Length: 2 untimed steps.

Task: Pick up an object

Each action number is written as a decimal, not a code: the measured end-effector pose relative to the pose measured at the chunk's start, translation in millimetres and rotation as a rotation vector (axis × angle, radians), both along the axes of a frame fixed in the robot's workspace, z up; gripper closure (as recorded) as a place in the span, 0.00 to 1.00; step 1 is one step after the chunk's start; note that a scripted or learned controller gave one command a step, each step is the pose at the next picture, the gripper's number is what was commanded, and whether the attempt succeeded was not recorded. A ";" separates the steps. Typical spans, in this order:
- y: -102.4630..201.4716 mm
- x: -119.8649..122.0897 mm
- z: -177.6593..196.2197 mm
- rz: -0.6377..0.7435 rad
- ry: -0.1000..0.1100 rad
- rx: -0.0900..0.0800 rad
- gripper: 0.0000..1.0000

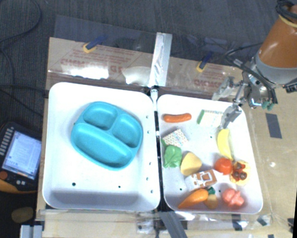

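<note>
Gripper (232,113) positioned low over right bin (254,169), above banana (224,142), presumably for descent. Finger spread undeterminable; nothing seen held. Blue tray (107,133) kept apart in left bin (52,185).

Orange band (283,43), grey wrist, metal fittings

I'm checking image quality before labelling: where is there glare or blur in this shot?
Camera view: glare whitens the clear plastic sheet behind the left bin; the gripper over the right bin looks soft and blurred; the toys, such as the banana, stay fairly sharp.
</note>
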<state>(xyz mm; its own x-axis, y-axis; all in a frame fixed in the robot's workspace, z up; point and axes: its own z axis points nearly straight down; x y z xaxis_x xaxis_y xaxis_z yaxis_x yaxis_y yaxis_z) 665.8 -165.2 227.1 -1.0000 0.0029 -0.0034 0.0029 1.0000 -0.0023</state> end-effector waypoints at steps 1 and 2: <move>-50.1 -11.5 -119.1 -0.048 -0.006 -0.001 0.00; -57.6 -35.6 -97.3 -0.083 0.000 0.001 0.00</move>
